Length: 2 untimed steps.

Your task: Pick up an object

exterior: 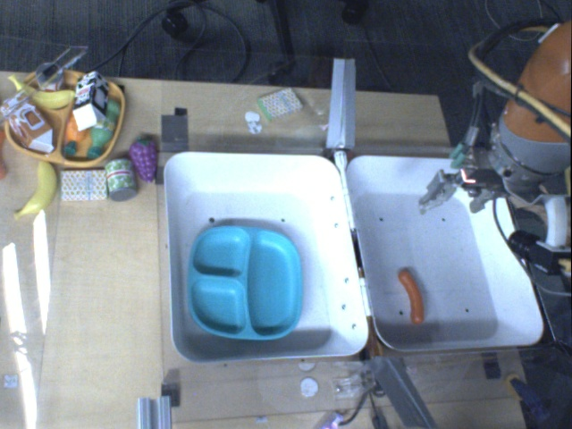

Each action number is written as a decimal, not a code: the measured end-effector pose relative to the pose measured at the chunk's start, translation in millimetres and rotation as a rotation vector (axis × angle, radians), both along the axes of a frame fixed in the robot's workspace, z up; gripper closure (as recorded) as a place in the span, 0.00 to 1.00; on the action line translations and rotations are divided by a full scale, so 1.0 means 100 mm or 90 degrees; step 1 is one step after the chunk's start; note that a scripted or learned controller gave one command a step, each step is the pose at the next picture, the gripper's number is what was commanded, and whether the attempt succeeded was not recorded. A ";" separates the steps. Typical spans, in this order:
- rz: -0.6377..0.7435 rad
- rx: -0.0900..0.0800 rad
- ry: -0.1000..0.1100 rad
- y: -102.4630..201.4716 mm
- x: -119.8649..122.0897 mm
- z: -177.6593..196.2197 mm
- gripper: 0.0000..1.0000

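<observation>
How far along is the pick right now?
Nothing looks picked yet. The sausage lies on the floor of the right bin, and the blue plate sits in the left bin. The gripper hangs over the right bin's upper part, apart from the sausage, with nothing visible between its fingers. Left: move over an object, descend, grasp and lift.

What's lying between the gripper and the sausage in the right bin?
Nothing: the camera view shows bare white bin floor between the gripper and the sausage in the right bin.
</observation>
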<state>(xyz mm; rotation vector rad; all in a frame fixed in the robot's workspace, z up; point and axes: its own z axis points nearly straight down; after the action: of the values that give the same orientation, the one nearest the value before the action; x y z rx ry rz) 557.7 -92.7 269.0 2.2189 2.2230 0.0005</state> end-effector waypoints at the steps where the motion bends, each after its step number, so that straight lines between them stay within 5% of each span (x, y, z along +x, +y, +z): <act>1: -0.025 0.001 0.001 0.06 -0.67 -1.68 0.00; 2: -0.023 0.001 0.000 0.07 -0.65 -1.59 1.00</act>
<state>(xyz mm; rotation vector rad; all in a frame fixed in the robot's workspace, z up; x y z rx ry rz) 492.9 -86.0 110.1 2.2591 2.1830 0.0018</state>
